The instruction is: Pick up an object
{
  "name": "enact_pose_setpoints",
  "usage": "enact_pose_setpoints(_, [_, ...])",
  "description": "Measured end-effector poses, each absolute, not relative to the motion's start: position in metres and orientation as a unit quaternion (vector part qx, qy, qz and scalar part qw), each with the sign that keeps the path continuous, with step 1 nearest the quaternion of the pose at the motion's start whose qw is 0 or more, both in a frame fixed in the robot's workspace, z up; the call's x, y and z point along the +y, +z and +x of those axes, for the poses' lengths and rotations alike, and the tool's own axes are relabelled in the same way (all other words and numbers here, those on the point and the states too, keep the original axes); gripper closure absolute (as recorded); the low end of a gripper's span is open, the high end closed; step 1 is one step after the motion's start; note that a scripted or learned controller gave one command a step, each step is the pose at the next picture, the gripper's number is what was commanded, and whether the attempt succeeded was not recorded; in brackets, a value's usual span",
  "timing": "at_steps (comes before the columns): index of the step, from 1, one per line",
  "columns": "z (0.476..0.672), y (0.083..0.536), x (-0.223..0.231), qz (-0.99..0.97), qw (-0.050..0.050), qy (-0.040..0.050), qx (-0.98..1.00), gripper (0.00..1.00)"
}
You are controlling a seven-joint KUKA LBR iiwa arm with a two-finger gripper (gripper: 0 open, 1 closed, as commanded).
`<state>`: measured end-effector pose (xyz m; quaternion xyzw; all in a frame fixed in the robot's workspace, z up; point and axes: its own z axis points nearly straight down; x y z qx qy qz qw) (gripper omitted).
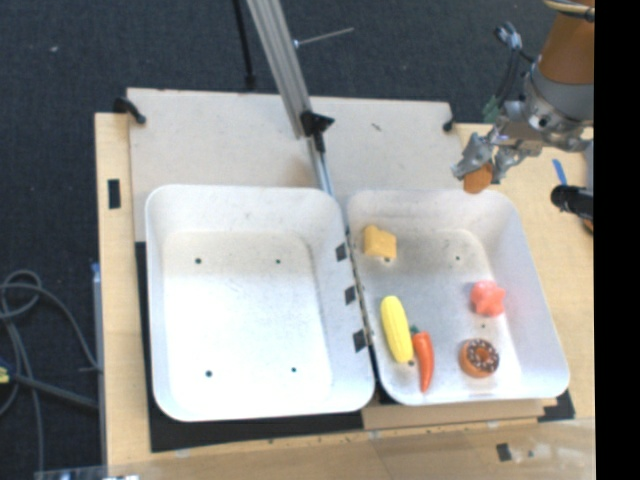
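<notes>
Orange, a small object [478,179] sits pinched in the claw [481,171], raised over the right bin's [520,258] rim at two o'clock. Below in that bin lie a yellow block [379,243], a banana [396,328], a carrot [424,359], a pink piece [488,298] and a doughnut [479,357].

Readable text: I find none on anything here.
Bins [165,268]: plain white from my feed, no labels or numbers.
Bench [220,128]: bare board, no signs.
Arm [570,48]: orange band at 2 o'clock, no brand I can make out.
Food items: no print that I can read.
</notes>
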<state>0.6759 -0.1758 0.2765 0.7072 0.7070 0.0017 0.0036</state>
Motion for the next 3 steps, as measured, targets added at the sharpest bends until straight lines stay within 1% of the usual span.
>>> enact_pose_setpoints(1, [0.667, 0.282, -0.126, 0.705, 0.001, 0.0007, 0.709, 1.0])
enact_pose_setpoints(2, [0.661, 0.267, -0.082, 0.705, 0.0, 0.0, 0.709, 1.0])
enact_pose_setpoints(3, [0.652, 0.269, -0.024, 0.705, 0.0, 0.0006, 0.71, 1.0])
